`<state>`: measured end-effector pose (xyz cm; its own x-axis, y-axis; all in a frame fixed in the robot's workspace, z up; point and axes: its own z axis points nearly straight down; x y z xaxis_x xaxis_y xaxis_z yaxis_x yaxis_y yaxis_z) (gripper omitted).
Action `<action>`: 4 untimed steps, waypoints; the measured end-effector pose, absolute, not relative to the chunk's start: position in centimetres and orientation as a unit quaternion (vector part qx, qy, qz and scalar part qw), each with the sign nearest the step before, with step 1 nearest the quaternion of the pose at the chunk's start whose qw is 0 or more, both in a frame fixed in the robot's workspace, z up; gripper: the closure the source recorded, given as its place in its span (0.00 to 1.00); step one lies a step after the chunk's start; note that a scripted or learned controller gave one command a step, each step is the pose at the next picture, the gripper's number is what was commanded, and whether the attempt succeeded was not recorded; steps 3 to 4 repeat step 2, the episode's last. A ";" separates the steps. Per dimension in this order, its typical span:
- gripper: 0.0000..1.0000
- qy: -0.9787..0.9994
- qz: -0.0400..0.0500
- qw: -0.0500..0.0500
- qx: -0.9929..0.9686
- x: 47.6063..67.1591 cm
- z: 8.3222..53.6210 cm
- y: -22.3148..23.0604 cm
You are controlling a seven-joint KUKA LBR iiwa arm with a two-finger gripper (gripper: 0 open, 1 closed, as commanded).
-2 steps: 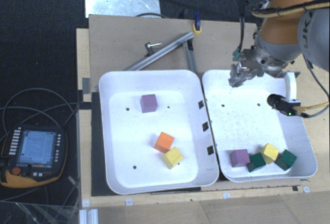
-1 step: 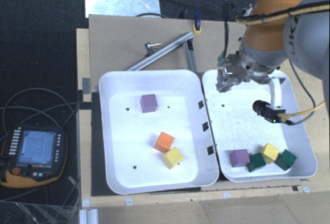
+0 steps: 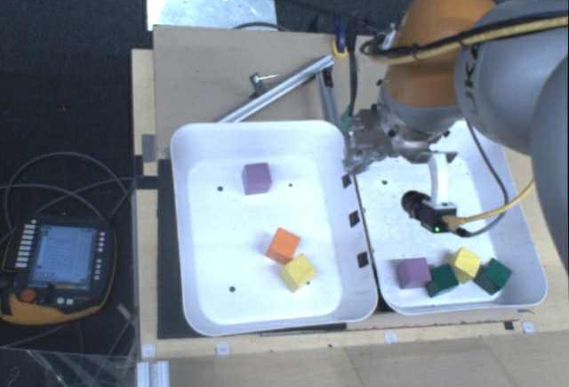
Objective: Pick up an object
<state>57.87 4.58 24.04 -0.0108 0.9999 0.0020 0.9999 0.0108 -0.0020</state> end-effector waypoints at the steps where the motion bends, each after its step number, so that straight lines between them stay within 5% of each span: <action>1: 1.00 -0.711 0.000 0.001 -0.703 55.8 23.7 9.9; 2: 0.00 -0.708 0.000 0.000 -0.706 55.9 23.7 9.6; 4: 0.00 -0.708 0.000 0.000 -0.706 55.9 23.7 9.6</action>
